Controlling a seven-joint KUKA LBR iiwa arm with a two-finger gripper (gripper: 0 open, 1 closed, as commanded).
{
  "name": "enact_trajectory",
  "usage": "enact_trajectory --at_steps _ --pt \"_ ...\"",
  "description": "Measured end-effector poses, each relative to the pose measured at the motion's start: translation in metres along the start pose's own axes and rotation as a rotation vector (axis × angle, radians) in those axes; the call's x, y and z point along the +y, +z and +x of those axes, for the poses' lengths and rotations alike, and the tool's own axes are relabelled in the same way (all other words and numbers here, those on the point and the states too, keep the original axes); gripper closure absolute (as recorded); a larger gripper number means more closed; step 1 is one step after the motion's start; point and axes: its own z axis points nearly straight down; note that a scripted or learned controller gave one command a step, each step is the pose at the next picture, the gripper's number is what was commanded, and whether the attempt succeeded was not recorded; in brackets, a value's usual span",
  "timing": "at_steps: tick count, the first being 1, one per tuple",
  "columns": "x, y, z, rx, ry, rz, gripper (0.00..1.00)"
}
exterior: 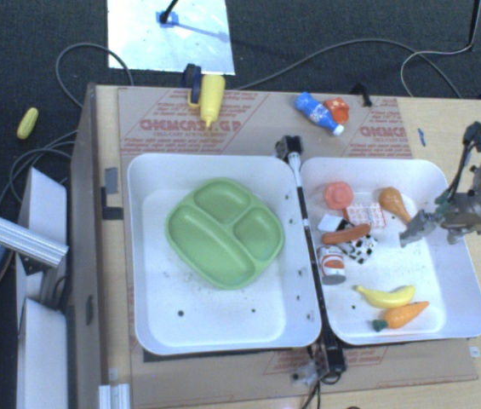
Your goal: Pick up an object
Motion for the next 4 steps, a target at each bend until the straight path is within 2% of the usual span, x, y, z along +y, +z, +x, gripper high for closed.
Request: enact_trajectory --at_steps 1,2,4 --pt "0.1 -0.05 0.059 0.0 -0.001 -0.003 0.0" --pt "0.127 -0.009 0.005 -0.002 0.002 -0.001 0.0" --pt "0.137 0.088 -0.026 -0.001 0.002 0.0 0.0"
